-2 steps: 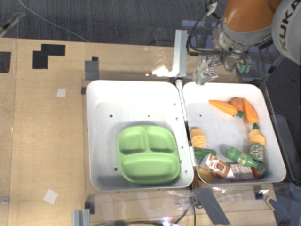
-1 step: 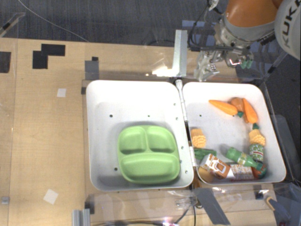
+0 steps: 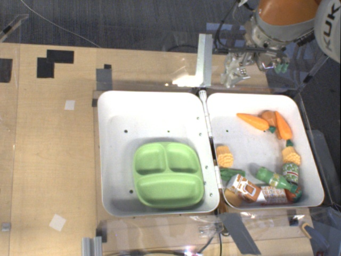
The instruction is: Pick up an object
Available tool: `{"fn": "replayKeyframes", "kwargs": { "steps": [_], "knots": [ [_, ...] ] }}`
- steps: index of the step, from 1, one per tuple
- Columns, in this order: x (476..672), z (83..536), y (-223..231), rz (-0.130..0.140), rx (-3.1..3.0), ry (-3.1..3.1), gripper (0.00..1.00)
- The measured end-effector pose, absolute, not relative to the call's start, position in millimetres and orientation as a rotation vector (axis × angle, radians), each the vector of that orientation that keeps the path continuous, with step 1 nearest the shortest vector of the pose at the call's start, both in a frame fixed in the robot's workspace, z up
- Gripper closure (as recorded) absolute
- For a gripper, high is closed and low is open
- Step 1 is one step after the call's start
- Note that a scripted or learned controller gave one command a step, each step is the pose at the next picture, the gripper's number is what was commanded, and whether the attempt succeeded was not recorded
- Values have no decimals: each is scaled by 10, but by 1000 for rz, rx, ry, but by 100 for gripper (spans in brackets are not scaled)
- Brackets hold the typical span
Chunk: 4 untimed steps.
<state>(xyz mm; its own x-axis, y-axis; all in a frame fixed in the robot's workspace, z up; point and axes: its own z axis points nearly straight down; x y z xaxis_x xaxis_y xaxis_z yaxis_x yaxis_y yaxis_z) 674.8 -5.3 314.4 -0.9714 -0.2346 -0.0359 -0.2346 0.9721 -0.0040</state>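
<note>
Two bins side by side, shared wall down the middle. Left bin (image 3: 112, 143) has a green tray (image 3: 168, 174) w/ three compartments, sitting toward the near-right part; its right edge is close to the shared wall, near edge close to the front rim. Far half and left side of that bin are bare floor.

Right bin (image 3: 240, 143): stuff hugs the edges. Two carrots (image 3: 254, 121) (image 3: 283, 125) near the far-right corner, the left one lying crosswise, the right one angled along the right wall. Corn (image 3: 291, 155) just below, by the right wall. Another corn (image 3: 225, 156) up against the shared wall. Green bottle (image 3: 274, 178) lies tilted near the front-right, touching a can (image 3: 290, 172). Carton (image 3: 243, 188) and a flat packet (image 3: 273, 195) crowd the front rim, packed tight w/ the bottle. Centre and far-left of this bin are open.

Gripper (image 3: 235, 71) hangs beyond the right bin's far rim, over the bench, well apart from all items, holding nothing. Fingers too cluttered to read, so can't tell wide or narrow. Arm's orange band (image 3: 285, 1) at top right.
</note>
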Motion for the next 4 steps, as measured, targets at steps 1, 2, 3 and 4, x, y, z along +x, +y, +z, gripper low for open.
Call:
{"fn": "replayKeyframes", "kwargs": {
  "steps": [1,2,3,4],
  "knots": [
    [6703,2895,-51,0,-548,3082,100],
    [6651,2428,-152,0,-760,3039,100],
    [6679,2579,-137,-2,-758,3025,100],
    [6702,2719,-127,-4,-755,3013,100]
  ]
}}
